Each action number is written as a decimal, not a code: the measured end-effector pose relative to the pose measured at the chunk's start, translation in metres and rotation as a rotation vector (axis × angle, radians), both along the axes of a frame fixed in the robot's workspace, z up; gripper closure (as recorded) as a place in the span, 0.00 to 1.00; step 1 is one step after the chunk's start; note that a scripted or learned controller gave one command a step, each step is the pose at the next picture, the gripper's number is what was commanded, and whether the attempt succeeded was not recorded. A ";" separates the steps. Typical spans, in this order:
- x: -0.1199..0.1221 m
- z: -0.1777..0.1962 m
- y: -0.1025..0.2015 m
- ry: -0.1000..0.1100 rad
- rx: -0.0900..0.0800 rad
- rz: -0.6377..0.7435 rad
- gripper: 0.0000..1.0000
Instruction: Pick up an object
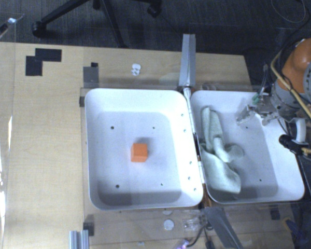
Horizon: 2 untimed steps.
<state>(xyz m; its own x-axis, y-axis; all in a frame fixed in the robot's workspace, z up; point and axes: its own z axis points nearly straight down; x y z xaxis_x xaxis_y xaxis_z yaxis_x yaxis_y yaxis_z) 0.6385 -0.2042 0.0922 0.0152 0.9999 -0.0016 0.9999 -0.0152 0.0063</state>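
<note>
From my overhead camera I see the gripper [250,112] over the upper part of the right bin [285,191], reaching in from the arm [300,71] at the right edge. Its thin fingers point left toward the metal divider post [188,61], and I cannot tell how far apart they stand; nothing shows between them.

The pale cloth [217,154] lies crumpled in the same bin, along its side nearest the left bin [93,139]. It sits below and left of the gripper, near it but apart from it. Its long axis runs from the bin's far wall down toward the near wall, leaning slightly rightward at the near end, where it bunches into a thicker fold; a short lobe sticks out to the right about midway.

The orange cube [139,152] rests near the middle of the left bin, well apart from the gripper, its edges roughly square with the bin walls.
</note>
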 end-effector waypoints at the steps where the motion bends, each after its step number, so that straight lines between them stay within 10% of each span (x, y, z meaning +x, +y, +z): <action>1: 0.002 0.012 0.001 -0.004 -0.003 0.006 1.00; 2: 0.004 0.023 0.002 -0.010 -0.005 0.012 1.00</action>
